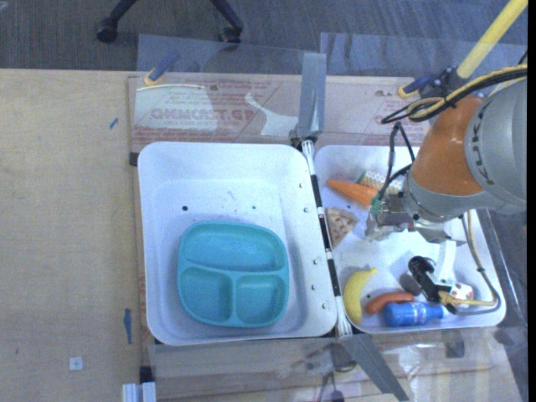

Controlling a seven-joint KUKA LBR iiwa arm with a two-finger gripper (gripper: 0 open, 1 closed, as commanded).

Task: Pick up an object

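Note:
The right bin [494,262] holds several small objects. An orange carrot [352,192] lies at its back left, with a pizza slice [339,223] just in front of it by the left wall. Along the front lie a yellow banana [358,291], a red sausage-shaped piece [388,301] and a blue bottle [414,313]. My gripper [378,224] hangs low in this bin under the orange wrist band, just right of the pizza slice and in front of the carrot. I see nothing between its fingers.
The left bin [167,174] carries a teal divided plate [233,273] in its front half. A pale speckled item [373,177] lies behind the carrot. Cables trail from the wrist over the right bin's back and right side.

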